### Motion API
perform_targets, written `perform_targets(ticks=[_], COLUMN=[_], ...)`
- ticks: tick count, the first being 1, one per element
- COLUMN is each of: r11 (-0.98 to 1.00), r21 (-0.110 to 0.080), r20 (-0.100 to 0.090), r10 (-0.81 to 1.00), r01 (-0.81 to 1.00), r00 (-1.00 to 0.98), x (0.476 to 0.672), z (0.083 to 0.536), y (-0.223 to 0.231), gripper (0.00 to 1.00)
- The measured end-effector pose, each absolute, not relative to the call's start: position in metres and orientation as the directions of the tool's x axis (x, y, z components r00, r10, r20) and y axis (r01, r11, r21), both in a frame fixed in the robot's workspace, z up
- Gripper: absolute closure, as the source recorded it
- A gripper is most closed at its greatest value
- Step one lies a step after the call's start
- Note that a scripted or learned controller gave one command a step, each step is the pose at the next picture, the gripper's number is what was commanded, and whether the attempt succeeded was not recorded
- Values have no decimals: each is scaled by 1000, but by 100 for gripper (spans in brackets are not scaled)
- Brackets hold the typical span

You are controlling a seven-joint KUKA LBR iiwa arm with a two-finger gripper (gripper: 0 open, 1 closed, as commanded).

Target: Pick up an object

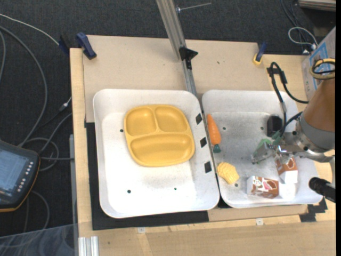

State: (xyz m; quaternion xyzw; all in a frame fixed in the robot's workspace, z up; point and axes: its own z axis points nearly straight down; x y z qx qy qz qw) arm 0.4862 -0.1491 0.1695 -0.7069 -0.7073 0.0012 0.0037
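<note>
My gripper [268, 150] is low over the right bin [240, 103], reaching in from the right under the orange-banded wrist. A small green bit [275, 137] shows at its upper side; I cannot make out what it is. An orange carrot [213, 130] lies along the bin's left wall. A yellow corn piece [228, 173] rests at the front left. A brown-and-white carton [265, 186] lies just in front of the gripper, and a second one [287, 168] sits right beside it.
The left bin [112, 196] holds a yellow divided plate [159, 134]. A metal pole [173, 20] slants down to the gap between the bins. Black cable [278, 84] loops over the right bin's back edge.
</note>
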Motion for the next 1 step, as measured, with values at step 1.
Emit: perform_targets(ticks=[1], r11=[0], r21=[-8], r20=[4], r10=[1000], r01=[1000], r00=[0], x=[477], z=[112], y=[-143], gripper=[0])
